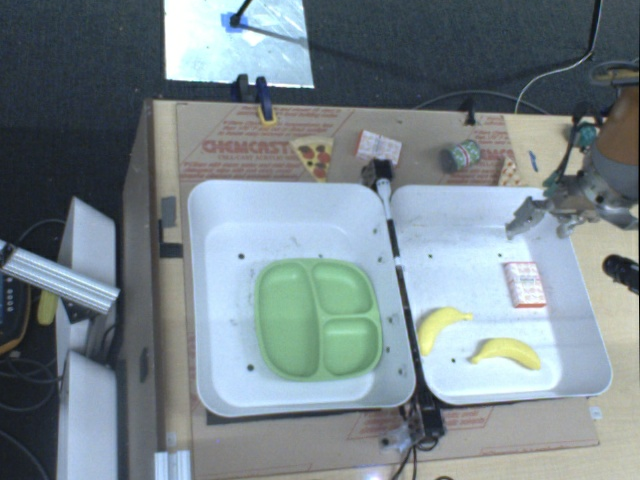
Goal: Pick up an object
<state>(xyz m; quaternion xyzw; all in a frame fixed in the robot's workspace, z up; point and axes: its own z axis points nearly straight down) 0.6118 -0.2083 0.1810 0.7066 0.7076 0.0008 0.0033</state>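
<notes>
I see my gripper [540, 218] at the far right edge of the right bin [470, 218]. Its fingers [522, 220] look spread apart, and nothing is between them.

Just below the fingers, toward me, a small red and white box [524, 284] lies flat on the bin floor. Farther down from the fingers lie two yellow bananas. One banana [507, 352] sits near the front right corner. The other banana [438, 325] lies to its left, close to the bar between the bins. The two bananas are near each other but not touching.

Far to the left of the fingers is the left bin [230, 228]. A green plate [318, 318] with three parts rests in it.

Both bins sit on a brown cardboard sheet [240, 138] with red print on the counter. Up and left of the fingers, on that sheet, I see a small green can [463, 154], a white paper card [378, 147] and a toy pizza slice [314, 158]. A blue and yellow clamp [263, 98] grips the back edge.

Past the counter the floor is dark carpet [70, 58], with a shiny silver sheet [238, 28] lying on it. A white frame with a metal bar [58, 276] stands far off to the left.
</notes>
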